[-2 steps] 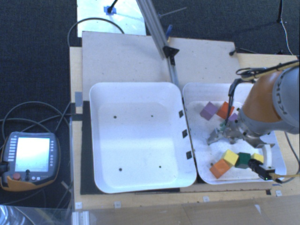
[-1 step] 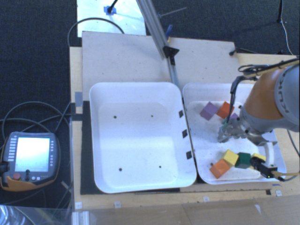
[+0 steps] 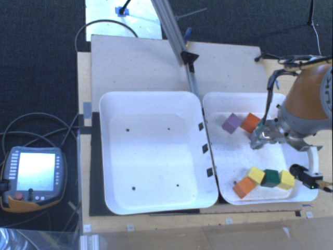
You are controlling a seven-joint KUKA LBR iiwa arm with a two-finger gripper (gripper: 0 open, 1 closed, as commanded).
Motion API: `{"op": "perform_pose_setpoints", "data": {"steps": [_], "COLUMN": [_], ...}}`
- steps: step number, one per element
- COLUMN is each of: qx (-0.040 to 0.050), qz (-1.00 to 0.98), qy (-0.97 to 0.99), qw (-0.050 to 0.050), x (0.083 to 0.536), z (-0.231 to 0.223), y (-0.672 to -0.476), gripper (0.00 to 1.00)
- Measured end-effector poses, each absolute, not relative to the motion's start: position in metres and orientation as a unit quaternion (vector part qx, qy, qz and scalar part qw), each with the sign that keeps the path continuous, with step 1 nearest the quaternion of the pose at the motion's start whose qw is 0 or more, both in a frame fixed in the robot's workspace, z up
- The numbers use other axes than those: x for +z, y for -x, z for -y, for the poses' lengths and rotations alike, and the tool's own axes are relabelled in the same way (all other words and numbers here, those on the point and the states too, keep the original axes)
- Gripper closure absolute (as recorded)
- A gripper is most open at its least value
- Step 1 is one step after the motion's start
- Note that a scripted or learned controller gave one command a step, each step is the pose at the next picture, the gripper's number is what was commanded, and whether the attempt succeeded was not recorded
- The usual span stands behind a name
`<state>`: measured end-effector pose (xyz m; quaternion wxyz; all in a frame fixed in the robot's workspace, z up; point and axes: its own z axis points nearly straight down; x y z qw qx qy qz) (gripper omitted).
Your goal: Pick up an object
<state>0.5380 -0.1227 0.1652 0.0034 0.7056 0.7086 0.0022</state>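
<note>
- Camera view: two shallow white bins are seen side by side on the desk [image 3: 140, 61], the left bin [image 3: 151, 100] in the middle of the frame and the right bin [image 3: 229, 100] at the right.
- Six blocks are counted, all in the right bin.
- One purple block [image 3: 232, 123] and one orange block [image 3: 250, 122] lie just beside each other in the upper part of that bin.
- Near the bin's lower edge a second orange block [image 3: 244, 187] is seen, with a yellow block [image 3: 256, 174] touching it, a green block [image 3: 270, 177] next along, and a second yellow block [image 3: 286, 179] at the right end of that row.
- That makes two orange, two yellow, one purple and one green.
- One arm [image 3: 308, 103], grey with an orange band, reaches in from the right edge of the frame.
- The hand [image 3: 258, 138] is placed over the right bin, just below and to the right of the upper orange block; whether it is clenched or released cannot be told, and no block is seen in it.
- Three small dark clips [image 3: 205, 148] are set along the seam between the bins.
- The desk is pale board with a wooden rim, set over dark carpet [image 3: 41, 46].
- One teach pendant [image 3: 32, 178] with a lit screen lies at lower left, with cables looped around it.
- One slanted metal pole [image 3: 169, 22] runs down from the top of the frame to the bins.
</note>
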Motion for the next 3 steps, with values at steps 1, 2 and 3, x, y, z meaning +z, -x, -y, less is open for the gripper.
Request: {"op": "perform_pose_setpoints", "data": {"steps": [1,2,3], "qx": [0.0020,0.0027,0.0011], "qz": [-0.709,-0.709,-0.711], "qy": [-0.706,-0.705,-0.703], "qw": [0.004,0.004,0.000], "x": [0.220,0.285,0.281], "z": [0.130,0.131,0.074], "y": [-0.547,-0.547,-0.532], "gripper": [1.00,1.00,1.00]}}
